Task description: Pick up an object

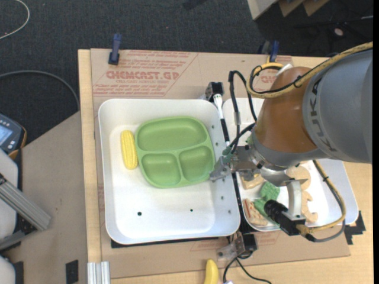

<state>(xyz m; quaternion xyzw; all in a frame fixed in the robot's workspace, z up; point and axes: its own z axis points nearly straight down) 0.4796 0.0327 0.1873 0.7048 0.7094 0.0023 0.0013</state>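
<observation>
Tray, green and divided, lay in the left bin beside a corn cob, its right rim just beside the gripper, whose open or closed state could not be told; a good grasp probably needed a square pinch on that thin rim, clear of the bin wall.

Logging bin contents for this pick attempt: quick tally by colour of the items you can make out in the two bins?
Green: 2, the divided tray in the left bin and a small green piece in the right bin
Yellow: 1, the corn cob
Tan: 1, a flat cut-out piece
Total: 4 clearly visible; the arm hides much of the right bin.
</observation>
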